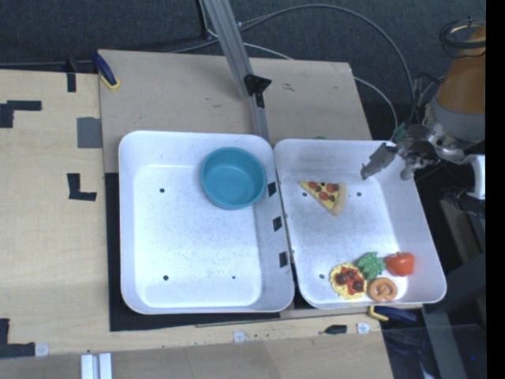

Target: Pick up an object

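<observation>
Grey gripper (384,161) hangs over the right bin's (410,235) far edge, nothing visibly held; its spread is unclear.

Arm (461,93): rounded housing with an orange band above a grey wrist section, finish glossy. A coiled ring of thin cable (464,31) sits on top. Gripper (392,161): dark grey metal, with a slim dark finger (377,163) showing. A white block (478,176) is mounted below the wrist.
</observation>
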`<state>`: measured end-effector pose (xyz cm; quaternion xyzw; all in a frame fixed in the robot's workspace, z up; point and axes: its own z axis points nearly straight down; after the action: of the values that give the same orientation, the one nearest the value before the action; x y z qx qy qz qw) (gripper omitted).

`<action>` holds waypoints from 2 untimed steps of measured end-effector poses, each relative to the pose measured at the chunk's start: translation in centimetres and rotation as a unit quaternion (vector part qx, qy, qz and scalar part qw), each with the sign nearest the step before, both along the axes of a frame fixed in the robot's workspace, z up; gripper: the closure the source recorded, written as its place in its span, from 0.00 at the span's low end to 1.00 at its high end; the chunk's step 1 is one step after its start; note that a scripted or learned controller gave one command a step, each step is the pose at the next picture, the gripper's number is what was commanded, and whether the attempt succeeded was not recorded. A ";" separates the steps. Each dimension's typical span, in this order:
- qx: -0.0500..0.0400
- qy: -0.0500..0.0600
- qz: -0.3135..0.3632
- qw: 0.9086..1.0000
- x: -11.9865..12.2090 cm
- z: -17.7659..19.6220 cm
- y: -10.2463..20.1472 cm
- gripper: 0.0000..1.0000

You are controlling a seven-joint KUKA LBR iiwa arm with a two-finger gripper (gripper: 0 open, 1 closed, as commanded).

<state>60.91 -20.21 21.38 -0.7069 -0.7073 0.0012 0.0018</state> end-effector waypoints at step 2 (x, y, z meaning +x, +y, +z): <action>-0.001 -0.004 0.000 1.000 -0.6 -11.9 -0.7 0.00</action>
<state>60.34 -20.91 9.52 -0.7071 -0.7071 -0.0009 -0.0017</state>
